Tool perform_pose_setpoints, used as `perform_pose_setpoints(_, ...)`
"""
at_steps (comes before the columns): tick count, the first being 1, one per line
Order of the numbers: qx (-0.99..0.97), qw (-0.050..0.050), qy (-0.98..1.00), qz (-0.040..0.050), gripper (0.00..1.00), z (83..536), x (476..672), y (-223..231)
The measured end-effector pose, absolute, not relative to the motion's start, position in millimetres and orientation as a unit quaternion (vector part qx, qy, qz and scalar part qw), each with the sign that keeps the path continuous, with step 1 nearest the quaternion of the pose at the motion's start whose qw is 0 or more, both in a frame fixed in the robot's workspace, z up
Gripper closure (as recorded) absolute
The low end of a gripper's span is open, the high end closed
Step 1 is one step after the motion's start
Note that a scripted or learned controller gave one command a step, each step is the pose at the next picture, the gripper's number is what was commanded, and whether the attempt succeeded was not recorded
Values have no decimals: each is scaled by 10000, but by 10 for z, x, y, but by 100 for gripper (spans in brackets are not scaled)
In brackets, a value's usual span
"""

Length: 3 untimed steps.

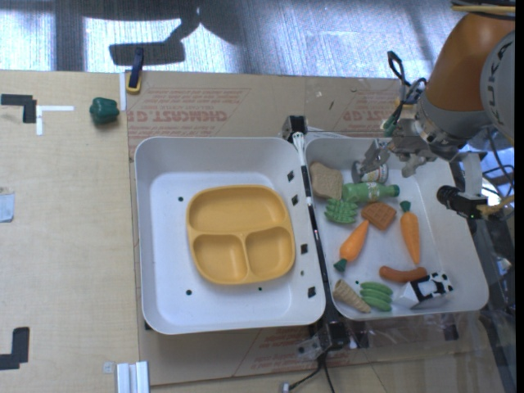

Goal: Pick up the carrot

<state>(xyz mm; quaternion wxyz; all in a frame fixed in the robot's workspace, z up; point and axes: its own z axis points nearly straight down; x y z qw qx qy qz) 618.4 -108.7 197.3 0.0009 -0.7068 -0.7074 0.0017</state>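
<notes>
carrot point(355, 240): i'm seeing it lying tilted in the right bin point(458, 301), mid-floor, leafy end down-left. a 2nd carrot point(409, 232) is lying just right of it, w/ a waffle piece point(379, 215) sitting between their tops.
neighbours: green bottle point(370, 191) and bread slice point(327, 182) are resting above; sausage point(401, 273) and pea pods point(377, 294) below.
gripper point(371, 169): hovering over the bin's top edge, near the bottle; nothing's sitting between the fingers; can't tell if they're apart or together.
left bin point(155, 244): it's holding a yellow divided plate point(241, 233).

Lab: robot bench point(65, 244), toy-food bins point(151, 244)
</notes>
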Motion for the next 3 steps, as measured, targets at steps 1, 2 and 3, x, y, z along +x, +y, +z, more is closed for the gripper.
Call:
perform_pose_setpoints(1, -5507, -3, -8347, 4, 0, 922, 5841, -1312)
perform_pose_setpoints(2, -4992, -26, -8665, 2, 0, 929, 5828, -2121)
perform_pose_setpoints(3, -5012, -56, -8653, -6, 100, 1038, 5845, -2126)
